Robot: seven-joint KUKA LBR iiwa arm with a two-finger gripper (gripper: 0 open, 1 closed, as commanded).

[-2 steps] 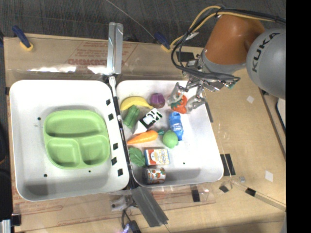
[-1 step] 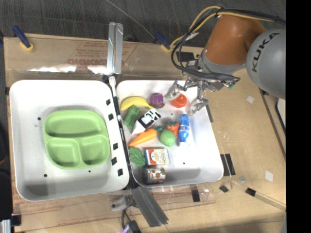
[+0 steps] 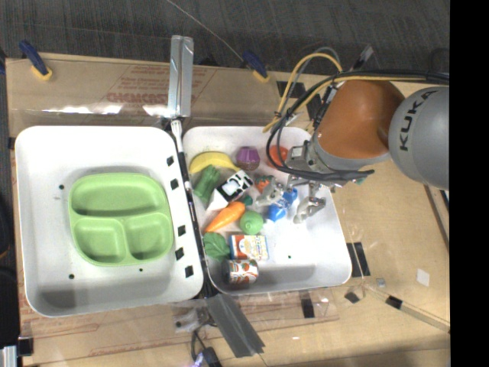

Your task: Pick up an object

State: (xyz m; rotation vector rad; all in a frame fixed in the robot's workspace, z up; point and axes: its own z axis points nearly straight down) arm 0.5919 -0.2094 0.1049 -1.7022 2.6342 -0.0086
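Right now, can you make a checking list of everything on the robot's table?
Surface: brown bench with two white bins side by side.
Job's things: right bin holds toy food: banana, carrot, purple ball, two small cartons, a blue toy.
Clutter: left bin holds a green divided tray.
Grippers: gripper hangs low over the right bin beside the blue toy; grasp cannot be judged.
Cables: yellow and black cables loop above the orange band.
Surroundings: blue clamps on the bench's far edge; dark floor beyond.
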